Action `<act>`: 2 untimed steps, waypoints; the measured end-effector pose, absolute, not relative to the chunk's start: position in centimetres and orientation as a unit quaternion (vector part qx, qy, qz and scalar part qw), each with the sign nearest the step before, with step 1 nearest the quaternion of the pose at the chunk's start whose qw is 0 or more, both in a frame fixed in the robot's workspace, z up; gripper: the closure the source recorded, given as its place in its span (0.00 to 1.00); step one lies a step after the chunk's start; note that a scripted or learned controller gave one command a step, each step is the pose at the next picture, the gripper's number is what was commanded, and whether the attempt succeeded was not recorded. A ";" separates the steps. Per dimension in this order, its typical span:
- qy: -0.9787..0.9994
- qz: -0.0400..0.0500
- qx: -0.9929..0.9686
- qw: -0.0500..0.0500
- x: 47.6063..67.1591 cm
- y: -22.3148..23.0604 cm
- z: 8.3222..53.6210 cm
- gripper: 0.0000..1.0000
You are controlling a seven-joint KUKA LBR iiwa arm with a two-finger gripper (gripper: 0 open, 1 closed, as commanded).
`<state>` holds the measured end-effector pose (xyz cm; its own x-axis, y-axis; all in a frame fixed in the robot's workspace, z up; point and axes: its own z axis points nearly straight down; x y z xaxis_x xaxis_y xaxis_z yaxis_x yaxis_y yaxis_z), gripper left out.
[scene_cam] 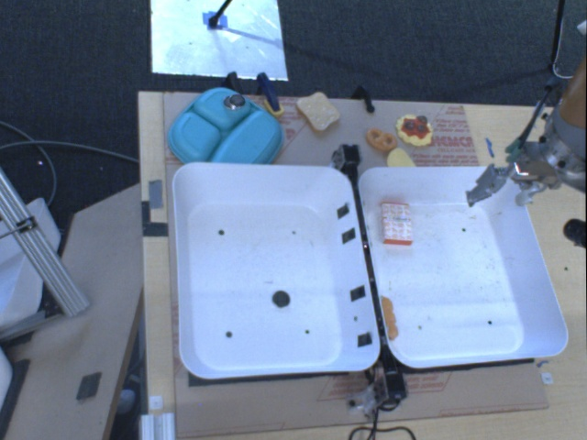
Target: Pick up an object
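Observation:
A small white and red box (396,223) lies flat in the right bin (514,337), near its far left corner. An orange toy piece (389,317) rests against that bin's left wall. In the left bin (229,356) sits a small dark round object (281,298). My gripper (503,192) hangs over the right bin's far right rim, well to the right of the box. Its two fingers stand apart, open, with nothing between them.
Behind the bins lie a blue divided plate (225,128), a toast slice (318,111), a pretzel (381,138), a small toy pizza (415,128) and a yellow piece (400,159). A black divider strip (359,246) runs between the bins. A metal rail (37,246) stands at the left.

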<state>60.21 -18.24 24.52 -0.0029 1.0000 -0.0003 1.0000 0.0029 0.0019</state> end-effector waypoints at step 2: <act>0.710 0.000 0.704 -0.002 56.3 -1.5 18.4 0.00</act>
